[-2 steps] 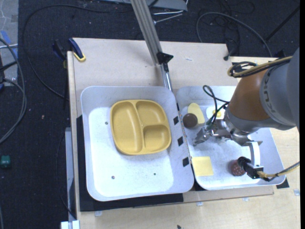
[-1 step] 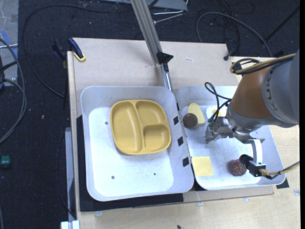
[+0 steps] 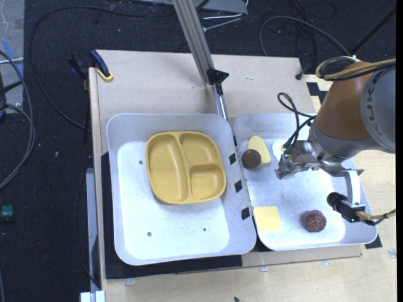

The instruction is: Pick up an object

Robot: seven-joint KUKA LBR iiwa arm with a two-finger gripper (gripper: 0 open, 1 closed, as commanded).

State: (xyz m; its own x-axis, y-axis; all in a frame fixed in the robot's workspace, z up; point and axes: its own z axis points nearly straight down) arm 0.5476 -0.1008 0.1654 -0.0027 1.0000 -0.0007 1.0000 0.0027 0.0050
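Objects for picking sit in the right bin (image 3: 352, 234), and I'm looking down at my hand (image 3: 286, 168) hovering over that bin's middle, slightly toward its upper part. From this angle I cannot tell whether it's apart or together; it's a dark cluster under the wrist and I see nothing clamped in it. Just to the hand's left, a dark brown ball (image 3: 251, 160) rests against a pale yellow piece (image 3: 260, 148), the two touching, near the bin's left wall. Below the hand and a little left lies a flat yellow square (image 3: 267, 218), close to the bin's near edge. Below and to the right of the hand sits a reddish-brown round lump (image 3: 313, 221), apart from everything else. Well off to the hand's left, in the left bin (image 3: 126, 231), I've got a yellow divided tray (image 3: 186, 167) with three compartments, lying flat. Both bins rest side by side on the tabletop (image 3: 151, 80). The grey arm (image 3: 362, 115) with its orange band comes in from the right, above the hand.
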